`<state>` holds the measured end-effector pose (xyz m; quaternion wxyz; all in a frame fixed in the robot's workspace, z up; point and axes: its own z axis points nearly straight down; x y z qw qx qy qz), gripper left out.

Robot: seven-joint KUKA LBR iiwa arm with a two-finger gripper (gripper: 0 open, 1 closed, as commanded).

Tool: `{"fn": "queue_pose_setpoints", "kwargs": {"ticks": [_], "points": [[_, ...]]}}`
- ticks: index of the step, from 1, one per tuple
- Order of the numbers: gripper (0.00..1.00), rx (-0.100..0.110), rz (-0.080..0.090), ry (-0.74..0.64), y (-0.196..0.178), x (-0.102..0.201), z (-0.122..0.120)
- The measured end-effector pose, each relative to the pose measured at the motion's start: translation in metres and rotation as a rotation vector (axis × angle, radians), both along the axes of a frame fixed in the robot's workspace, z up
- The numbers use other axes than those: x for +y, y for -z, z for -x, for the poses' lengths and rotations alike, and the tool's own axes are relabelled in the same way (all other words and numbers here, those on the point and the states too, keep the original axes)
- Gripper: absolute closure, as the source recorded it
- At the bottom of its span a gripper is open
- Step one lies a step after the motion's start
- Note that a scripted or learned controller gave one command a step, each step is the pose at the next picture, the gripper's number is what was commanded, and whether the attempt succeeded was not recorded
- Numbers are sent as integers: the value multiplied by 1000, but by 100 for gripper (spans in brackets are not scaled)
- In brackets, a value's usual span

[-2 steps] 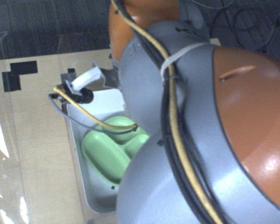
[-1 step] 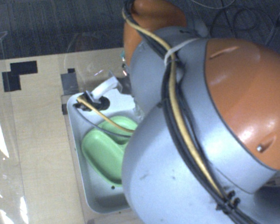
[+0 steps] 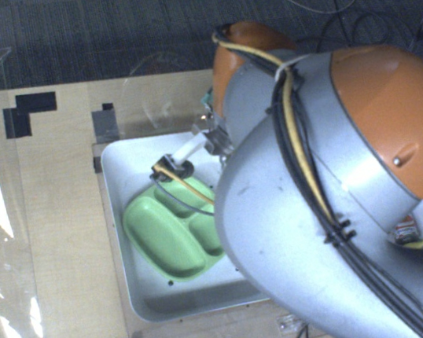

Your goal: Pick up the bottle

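Note:
The grey arm [image 3: 337, 208] with its orange band [image 3: 395, 119] covers most of the right side of the camera view. Its gripper [image 3: 212, 140] hangs over the back part of the left bin [image 3: 140, 295], just beyond a pale green divided dish [image 3: 171, 238]. A small pale item with a reddish label [image 3: 406, 233], possibly the bottle, peeks out under the arm at the right, in a sliver of the right bin. The rest of that bin is hidden by the arm.
The green dish lies in the middle of the left bin, its right end tucked under the arm. Bare wooden bench [image 3: 46, 230] stretches to the left, with black markers [image 3: 27, 110] at the back.

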<state>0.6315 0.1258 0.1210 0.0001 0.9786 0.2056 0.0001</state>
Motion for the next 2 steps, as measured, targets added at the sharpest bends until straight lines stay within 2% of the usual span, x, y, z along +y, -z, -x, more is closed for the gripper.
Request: {"fn": "queue_pose_setpoints", "kwargs": {"ticks": [1, 2], "points": [[100, -2, 0, -356, -64, -18, 38], [100, -14, -4, -317, 27, 37, 68]]}}
